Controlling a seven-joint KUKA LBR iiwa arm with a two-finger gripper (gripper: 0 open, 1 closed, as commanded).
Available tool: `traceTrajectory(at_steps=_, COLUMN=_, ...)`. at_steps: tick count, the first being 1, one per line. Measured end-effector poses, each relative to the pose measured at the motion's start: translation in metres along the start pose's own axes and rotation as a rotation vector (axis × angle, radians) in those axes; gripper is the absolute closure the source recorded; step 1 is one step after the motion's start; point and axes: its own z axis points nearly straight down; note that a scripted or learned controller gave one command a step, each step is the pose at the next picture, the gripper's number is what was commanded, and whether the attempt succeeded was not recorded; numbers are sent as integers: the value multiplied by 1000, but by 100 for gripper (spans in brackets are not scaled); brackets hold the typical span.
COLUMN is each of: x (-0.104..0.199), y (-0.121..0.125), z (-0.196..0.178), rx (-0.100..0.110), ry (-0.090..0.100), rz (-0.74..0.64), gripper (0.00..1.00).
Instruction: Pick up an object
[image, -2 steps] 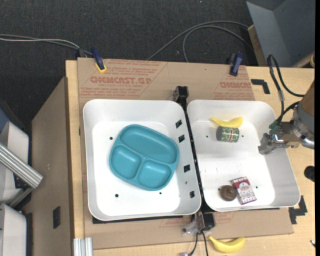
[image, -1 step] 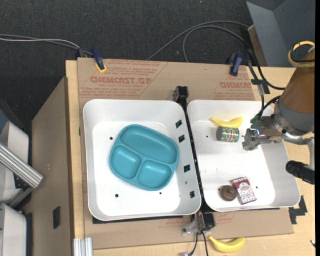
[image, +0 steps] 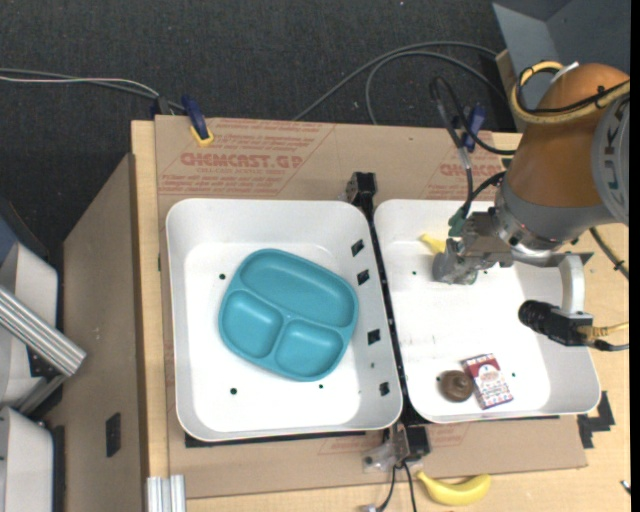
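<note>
The gripper (image: 455, 268) is positioned low in the upper part of the right bin (image: 560, 400), just beside a small yellow object (image: 431, 243) — whether its fingers are apart or together cannot be told. A brown round object (image: 457, 386) and a red-and-white card box (image: 486, 380) (touching each other) lie near the bin's lower edge. A teal divided plate (image: 288, 313) is seated in the left bin (image: 190, 330). A banana (image: 455, 488) lies on the bench (image: 140, 330) at lower centre.

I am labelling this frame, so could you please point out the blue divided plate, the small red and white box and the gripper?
blue divided plate (image: 288, 313): camera view, on its central ridge.
small red and white box (image: 487, 381): camera view, middle of its top face.
gripper (image: 455, 272): camera view, at its lower tip.
</note>
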Motion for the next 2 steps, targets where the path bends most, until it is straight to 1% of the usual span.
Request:
traceTrajectory(at_steps=1, x=52, y=24, z=13, rx=1, ry=0, rz=1, gripper=100)
traceTrajectory(at_steps=2, x=105, y=39, z=11, rx=1, ry=1, rz=0, gripper=100)
